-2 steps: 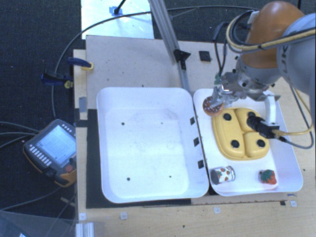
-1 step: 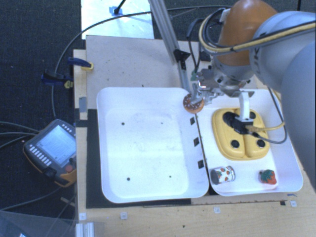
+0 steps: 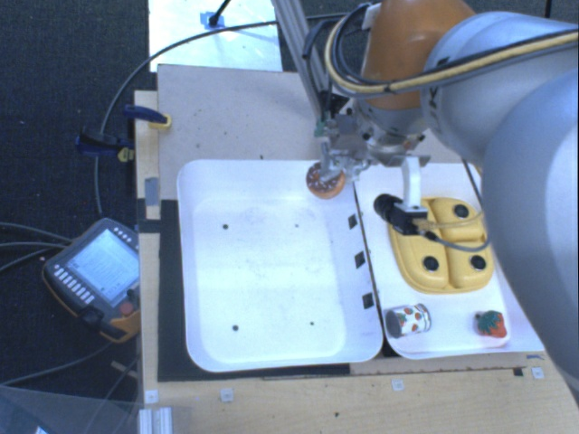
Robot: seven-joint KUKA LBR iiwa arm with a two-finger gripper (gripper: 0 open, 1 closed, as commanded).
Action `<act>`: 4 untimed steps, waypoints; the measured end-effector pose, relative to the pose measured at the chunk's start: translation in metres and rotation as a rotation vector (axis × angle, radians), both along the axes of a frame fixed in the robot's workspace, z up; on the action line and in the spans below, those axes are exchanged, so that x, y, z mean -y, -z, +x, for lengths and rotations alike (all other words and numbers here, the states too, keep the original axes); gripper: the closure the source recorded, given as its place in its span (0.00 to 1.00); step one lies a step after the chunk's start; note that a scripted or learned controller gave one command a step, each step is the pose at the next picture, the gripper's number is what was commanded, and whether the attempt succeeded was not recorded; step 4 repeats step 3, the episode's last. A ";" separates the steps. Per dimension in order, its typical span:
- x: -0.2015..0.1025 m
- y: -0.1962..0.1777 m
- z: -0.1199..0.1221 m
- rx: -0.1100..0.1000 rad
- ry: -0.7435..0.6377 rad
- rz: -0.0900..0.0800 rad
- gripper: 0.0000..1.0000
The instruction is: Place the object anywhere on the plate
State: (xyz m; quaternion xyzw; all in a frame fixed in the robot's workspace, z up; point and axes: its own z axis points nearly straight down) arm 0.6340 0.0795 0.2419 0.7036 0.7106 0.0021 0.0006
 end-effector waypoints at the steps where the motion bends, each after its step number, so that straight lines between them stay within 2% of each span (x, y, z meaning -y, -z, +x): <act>1: -0.054 0.019 0.007 -0.003 0.000 0.000 1.00; 2: -0.106 0.026 0.018 -0.001 0.001 0.000 1.00; 3: -0.103 0.026 0.018 -0.002 0.004 -0.002 0.00; 4: -0.103 0.026 0.018 -0.002 0.004 -0.002 0.00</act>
